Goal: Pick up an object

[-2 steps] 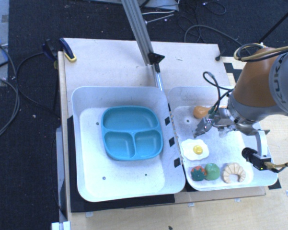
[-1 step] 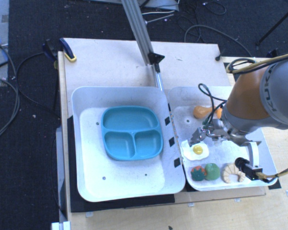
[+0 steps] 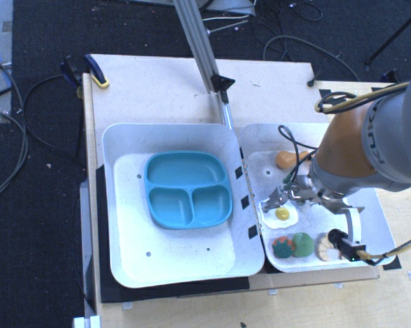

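The toy fried egg (image 3: 282, 215) lies in the right bin (image 3: 260, 139), just under the gripper (image 3: 279, 198), probably the chosen target. Whether the claw is spread or pressed together, I cannot tell. Near it lie a green toy (image 3: 301, 244) and an orange toy (image 3: 286, 159). The blue divided tray (image 3: 189, 188) sits in the left bin (image 3: 123, 251). No writing can be read.

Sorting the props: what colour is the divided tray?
Light blue tray, seen in the camera view.

Two white bins (image 3: 123, 183) sit side by side. One blue divided tray (image 3: 189, 188) has three compartments. Four small items: one fried egg (image 3: 281, 215), one orange piece (image 3: 286, 159), one green vegetable (image 3: 293, 245), one pale shell-like piece (image 3: 324, 249).
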Available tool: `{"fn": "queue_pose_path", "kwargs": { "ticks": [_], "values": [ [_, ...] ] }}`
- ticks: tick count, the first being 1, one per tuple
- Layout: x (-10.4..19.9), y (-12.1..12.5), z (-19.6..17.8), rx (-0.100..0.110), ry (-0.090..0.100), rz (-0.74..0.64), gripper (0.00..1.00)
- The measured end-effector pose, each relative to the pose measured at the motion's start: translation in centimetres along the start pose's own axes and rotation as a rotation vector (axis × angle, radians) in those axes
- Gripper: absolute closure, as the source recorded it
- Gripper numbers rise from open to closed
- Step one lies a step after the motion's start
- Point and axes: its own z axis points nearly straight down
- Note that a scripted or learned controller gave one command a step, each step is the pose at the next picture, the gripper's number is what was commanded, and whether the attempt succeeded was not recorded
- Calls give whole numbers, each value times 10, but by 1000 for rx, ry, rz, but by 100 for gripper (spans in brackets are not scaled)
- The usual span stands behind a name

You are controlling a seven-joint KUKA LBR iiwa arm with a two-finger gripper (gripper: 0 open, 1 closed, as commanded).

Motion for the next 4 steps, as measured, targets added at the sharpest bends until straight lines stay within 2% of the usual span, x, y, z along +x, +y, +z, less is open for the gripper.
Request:
{"fn": "queue_pose_path", "kwargs": {
  "ticks": [1, 2, 3, 4],
  "values": [
    [-2, 2, -12, -10, -5, 2, 100],
    [6, 0, -71, -2, -2, -5, 100],
    [6, 1, -114, -2, -2, -5, 100],
    [55, -6, -117, 2, 1, -9, 100]
  ]
}}
